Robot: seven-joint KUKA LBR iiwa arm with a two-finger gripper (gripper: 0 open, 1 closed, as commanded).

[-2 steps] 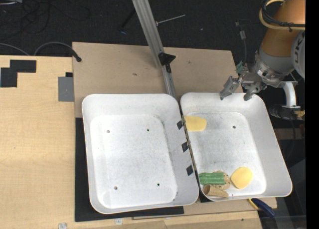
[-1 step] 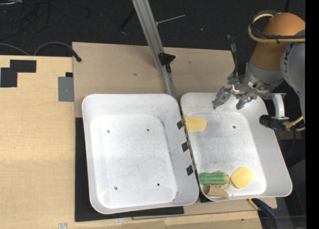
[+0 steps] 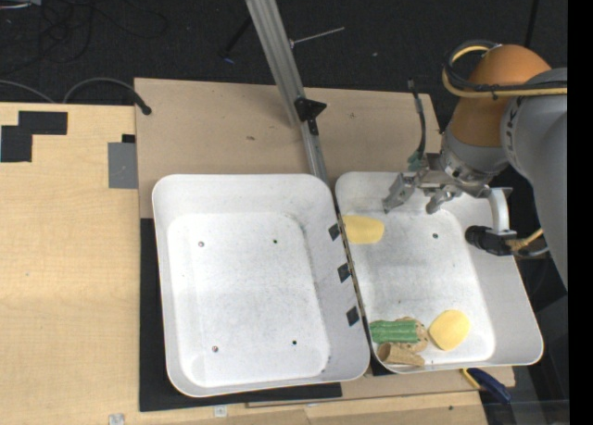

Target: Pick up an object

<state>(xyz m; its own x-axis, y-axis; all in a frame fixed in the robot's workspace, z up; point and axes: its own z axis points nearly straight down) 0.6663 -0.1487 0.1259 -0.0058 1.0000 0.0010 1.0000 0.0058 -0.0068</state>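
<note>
My gripper [image 3: 416, 193] hangs with its fingers spread and nothing between them, over the back of the right bin [image 3: 500, 317]. The nearest target is the pale yellow block [image 3: 363, 230], hard against the divider; it looks light and soft (foam, I'd guess), best pinched across its short sides. The smooth white floor may let it slide, and the wall crowds one finger.

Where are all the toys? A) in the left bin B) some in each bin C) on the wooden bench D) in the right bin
D: the yellow block, green toy, yellow ball and tan toy all lie in the right bin.
</note>
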